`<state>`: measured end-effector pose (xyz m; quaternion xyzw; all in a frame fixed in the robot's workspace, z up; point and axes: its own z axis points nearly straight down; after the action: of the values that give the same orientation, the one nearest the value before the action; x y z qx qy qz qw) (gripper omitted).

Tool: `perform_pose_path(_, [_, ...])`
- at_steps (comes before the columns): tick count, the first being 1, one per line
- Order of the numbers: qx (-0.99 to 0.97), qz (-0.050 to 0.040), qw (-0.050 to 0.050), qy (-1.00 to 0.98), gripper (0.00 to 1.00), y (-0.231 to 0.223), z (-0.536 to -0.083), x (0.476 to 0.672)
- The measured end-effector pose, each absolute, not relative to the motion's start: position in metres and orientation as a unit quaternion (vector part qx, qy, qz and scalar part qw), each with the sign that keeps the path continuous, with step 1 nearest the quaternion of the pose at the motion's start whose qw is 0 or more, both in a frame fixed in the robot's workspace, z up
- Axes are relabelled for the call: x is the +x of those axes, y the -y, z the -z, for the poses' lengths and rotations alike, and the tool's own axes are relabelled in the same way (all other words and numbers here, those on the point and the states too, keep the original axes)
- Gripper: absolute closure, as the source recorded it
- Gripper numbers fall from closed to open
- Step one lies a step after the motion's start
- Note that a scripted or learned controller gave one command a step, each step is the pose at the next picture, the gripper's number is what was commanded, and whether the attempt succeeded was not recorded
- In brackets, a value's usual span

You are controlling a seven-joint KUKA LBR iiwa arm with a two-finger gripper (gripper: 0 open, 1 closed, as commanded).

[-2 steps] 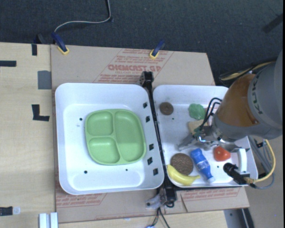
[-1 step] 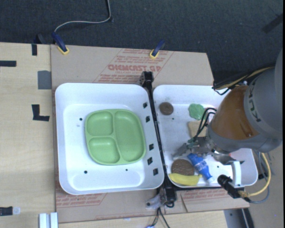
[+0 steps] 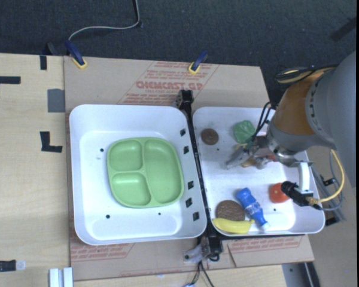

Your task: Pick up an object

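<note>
- Left bin [image 3: 84,160]: it carries a green divided plate [image 3: 145,171] lying flat near its middle, well apart from the arm.
- Right bin [image 3: 275,115]: loose things lie scattered here. A small brown disc [image 3: 210,137] sits near the divider; a green lump [image 3: 245,130] lies toward the back; a larger brown round [image 3: 230,210] and a banana [image 3: 233,225] touch at the front edge, with a blue bottle [image 3: 251,207] just beside them and a red piece [image 3: 278,193] further right.
- Tool [image 3: 240,158]: it hangs low over the middle of the right bin, between the green lump and the bottle. Its fingers look slightly spread with nothing seen between them, though blur makes this unsure.
- Step: I judge this the approach, with no object picked yet.
- Next: likely choose the nearest thing, perhaps the green lump, centre over it, descend and close.
</note>
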<state>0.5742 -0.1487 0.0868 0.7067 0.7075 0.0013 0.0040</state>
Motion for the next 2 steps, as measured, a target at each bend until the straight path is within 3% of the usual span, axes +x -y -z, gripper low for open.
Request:
perform_pose_path(1, [0.706, -0.0007, 0.002, -0.708, 0.00, 0.122, -0.086, 0.654])
perform_pose_path(2, [0.706, 0.0006, 0.002, -0.708, 1.00, 0.123, -0.096, 0.654])
